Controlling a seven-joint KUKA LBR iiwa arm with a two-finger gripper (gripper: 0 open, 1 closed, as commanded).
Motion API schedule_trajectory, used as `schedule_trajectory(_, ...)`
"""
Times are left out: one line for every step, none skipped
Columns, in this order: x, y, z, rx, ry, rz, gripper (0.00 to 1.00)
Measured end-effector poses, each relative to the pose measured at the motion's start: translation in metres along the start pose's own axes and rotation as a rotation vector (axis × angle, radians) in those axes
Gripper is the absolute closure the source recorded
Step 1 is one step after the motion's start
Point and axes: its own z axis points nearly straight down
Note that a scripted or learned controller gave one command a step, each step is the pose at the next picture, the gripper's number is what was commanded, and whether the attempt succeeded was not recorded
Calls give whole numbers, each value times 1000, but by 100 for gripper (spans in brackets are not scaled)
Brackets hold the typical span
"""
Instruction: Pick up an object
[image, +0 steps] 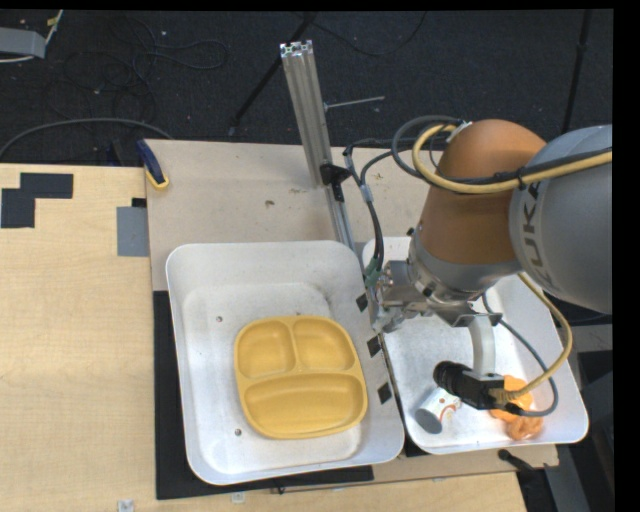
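From the overhead camera, the pincer (400, 305) hangs under the bulky wrist. I cannot tell whether it is released or clenched. Below it in the view and a little right, near but apart, a small white cup (433, 409) lies on its side in the right bin (560, 330). It looks light, stiff and likely to roll, so I'd grip it across the body. An orange thing (522, 427) lies farther right.

Bright, even overhead light, soft faint shadows, sharp focus throughout.
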Motion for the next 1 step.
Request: schedule_trajectory(50,-6,10,2,-1,0,100)
